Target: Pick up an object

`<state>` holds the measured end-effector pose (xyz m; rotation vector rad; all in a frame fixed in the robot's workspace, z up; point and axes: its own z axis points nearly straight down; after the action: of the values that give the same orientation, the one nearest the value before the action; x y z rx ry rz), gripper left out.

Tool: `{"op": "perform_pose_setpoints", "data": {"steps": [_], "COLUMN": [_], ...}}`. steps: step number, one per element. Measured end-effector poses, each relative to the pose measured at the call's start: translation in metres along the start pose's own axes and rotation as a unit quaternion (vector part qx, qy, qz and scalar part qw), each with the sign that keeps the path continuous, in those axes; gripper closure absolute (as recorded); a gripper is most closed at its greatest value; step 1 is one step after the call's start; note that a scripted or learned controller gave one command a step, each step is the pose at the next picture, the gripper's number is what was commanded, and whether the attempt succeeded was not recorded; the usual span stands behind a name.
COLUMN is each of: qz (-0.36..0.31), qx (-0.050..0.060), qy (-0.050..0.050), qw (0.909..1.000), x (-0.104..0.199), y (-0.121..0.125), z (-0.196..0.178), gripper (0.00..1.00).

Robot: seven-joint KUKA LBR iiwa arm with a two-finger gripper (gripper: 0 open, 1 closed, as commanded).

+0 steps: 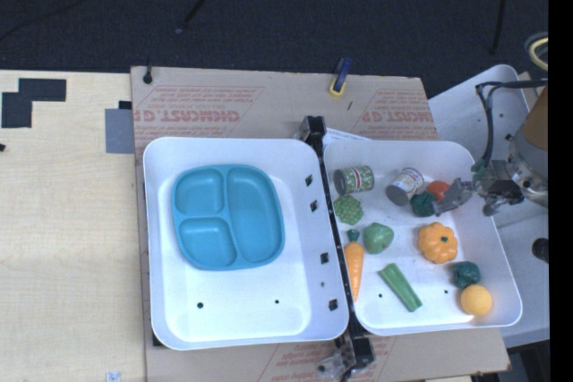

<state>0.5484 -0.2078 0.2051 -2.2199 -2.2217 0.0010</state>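
The fingers [458, 194] are hanging open and empty at the right bin's [488, 318] upper right, just beside a dark green toy [423, 207] and red piece [438, 189], so the pick is not yet done.

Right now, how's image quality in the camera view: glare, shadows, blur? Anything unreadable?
Camera view: even, soft light; the right bin and left bin read bright white without blown glare, and the blue tray casts only a faint shadow. Toys are slightly soft, yet the orange pumpkin and carrot stay distinct. The gripper is dark and low-contrast; its finger state is unreadable.
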Motion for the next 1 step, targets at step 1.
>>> {"op": "perform_pose_setpoints", "data": {"steps": [1], "qz": [-0.001], "qx": [0.002], "qy": [0.001], "qw": [1.0000], "x": [0.0097], "y": [-0.0058], "z": [0.0489], "gripper": [0.00]}}
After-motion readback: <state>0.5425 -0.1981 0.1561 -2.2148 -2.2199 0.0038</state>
